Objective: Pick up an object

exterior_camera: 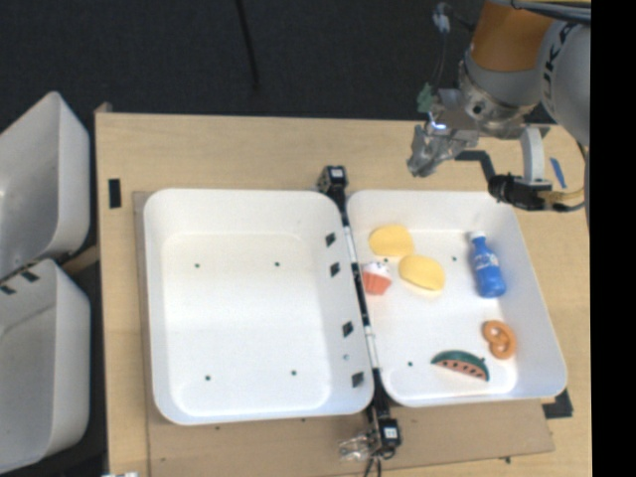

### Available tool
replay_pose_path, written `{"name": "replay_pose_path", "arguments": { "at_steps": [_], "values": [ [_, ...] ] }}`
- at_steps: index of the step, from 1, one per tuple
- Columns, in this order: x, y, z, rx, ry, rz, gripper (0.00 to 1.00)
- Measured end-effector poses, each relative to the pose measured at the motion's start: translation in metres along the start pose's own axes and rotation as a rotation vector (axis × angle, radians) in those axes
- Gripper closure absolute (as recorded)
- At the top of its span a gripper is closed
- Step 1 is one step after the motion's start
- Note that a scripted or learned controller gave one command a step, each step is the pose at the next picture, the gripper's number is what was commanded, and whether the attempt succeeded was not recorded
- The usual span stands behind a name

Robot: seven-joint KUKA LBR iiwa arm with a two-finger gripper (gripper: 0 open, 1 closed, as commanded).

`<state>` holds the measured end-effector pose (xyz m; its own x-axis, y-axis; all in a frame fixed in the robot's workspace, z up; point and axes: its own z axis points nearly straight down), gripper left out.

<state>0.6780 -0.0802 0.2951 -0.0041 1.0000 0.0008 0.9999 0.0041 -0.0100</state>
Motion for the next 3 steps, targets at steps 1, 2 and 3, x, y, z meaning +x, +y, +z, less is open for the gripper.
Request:
{"name": "replay_pose_path", "arguments": {
  "at_steps": [1, 2, 3],
  "values": [
    [-0.039, 0.011, -0.124, -0.025, -0.006, 0.006, 1.00],
    [0.009, -0.026, -0.018, -0.001, 0.000, 0.001, 1.00],
    [-0.044, -0.026, -0.153, -0.026, -0.007, 0.008, 1.00]
  ]
}}
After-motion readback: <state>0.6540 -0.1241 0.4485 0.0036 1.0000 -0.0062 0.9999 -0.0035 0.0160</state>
